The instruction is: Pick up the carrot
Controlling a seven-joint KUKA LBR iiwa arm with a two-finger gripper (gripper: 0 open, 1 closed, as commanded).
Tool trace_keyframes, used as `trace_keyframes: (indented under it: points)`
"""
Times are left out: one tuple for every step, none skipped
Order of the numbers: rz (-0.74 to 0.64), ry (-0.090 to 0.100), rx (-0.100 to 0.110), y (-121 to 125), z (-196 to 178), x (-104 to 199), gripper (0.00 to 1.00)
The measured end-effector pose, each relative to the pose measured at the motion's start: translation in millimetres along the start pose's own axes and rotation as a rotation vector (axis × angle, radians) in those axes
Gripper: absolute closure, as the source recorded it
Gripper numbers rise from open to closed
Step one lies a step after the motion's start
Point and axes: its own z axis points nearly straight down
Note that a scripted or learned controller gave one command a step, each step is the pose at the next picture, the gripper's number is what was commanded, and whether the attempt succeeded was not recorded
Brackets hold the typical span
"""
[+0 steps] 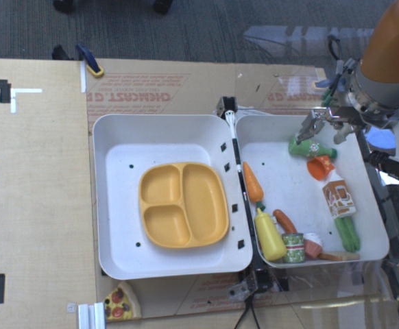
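So, saw carrot (252,182) lying in right bin (364,204) against left wall, well apart from gripper (324,130). Gripper hovered empty, jaws spread, over green toy (309,148). I judged carrot light, rigid, slick plastic; best pinched across thick middle.

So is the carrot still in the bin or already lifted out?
In the bin: the carrot lies flat on the right bin's floor by its left wall.

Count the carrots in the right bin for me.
1. The carrot lies at the right bin's left wall, above the yellow bottle. Others could be hidden under the clutter.
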Motion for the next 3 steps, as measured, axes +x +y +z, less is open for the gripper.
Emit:
trace_keyframes:
  points:
    - [0.01, -0.001, -0.004, -4.3, -121.9, 78.7, 0.0]
    - [-0.262, -0.002, -0.002, 15.6, -283.5, 106.2, 0.0]
    - [-0.245, -0.001, -0.002, 36.9, -275.4, 184.4, 0.0]
